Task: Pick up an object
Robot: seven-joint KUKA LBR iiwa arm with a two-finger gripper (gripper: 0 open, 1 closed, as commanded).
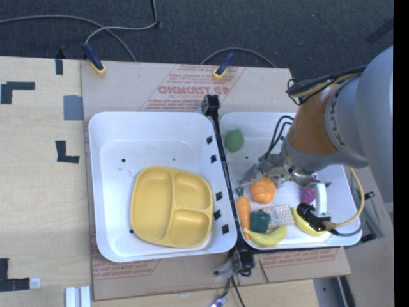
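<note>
Yellow is what sits nearest me: a banana point(268, 236) along the near wall of the right bin point(348, 238), with a second yellow piece point(308, 226) curled toward that bin's near right corner. Just behind the banana I see a dark green block point(259, 221), a carrot point(243, 211) against the bin's left wall, and a speckled pale item point(280, 215) between them and the second yellow piece. A purple object point(308, 194) lies by the right wall.

Mid-bin sits a small orange fruit point(262, 190), and my claw point(271, 170) hovers right over its far side. I judge that fruit the likeliest target. Whether the claw is spread or closed I cannot tell from this slant, and nothing visibly sits in it. A green ball point(234, 139) rests alone near the far left corner.

In the left bin point(102, 171), a yellow divided tray point(171, 206) lies toward the near right corner.

My worry: the near half is crowded, so the claw may nudge the orange fruit into the carrot or the block instead of closing round it. A round fruit can also squirt out sideways. The cable point(278, 136) looping by the wrist could snag on descent.
</note>
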